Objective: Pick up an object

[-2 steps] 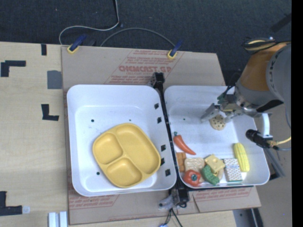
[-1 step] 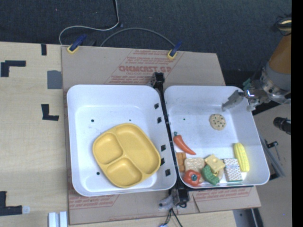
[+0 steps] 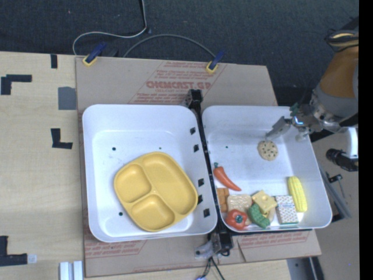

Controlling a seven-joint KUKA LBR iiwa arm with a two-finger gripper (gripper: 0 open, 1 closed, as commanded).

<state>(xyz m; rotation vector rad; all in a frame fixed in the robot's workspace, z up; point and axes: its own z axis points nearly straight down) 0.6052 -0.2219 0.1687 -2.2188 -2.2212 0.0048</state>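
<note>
The right bin (image 3: pixel 245 121) holds a round speckled cookie (image 3: pixel 267 150) near its middle. A red-orange chili (image 3: pixel 226 178) lies by the bin's left wall and a yellow corn cob (image 3: pixel 297 193) by its right wall. Along the front edge several toy foods are crowded together, among them a red tomato (image 3: pixel 236 219), a green piece (image 3: pixel 258 214), a yellow cheese wedge (image 3: pixel 263 202) and a white patterned block (image 3: pixel 285 209). My gripper (image 3: pixel 288 134) hovers over the bin's back right, just up and right of the cookie, open with nothing between its fingers.
The left bin (image 3: pixel 105 127) holds a yellow divided plate (image 3: pixel 154 190) toward its front. A black divider clip (image 3: pixel 195 101) sits where the bins meet. Cardboard lies under both bins, and a cable loops at the back.
</note>
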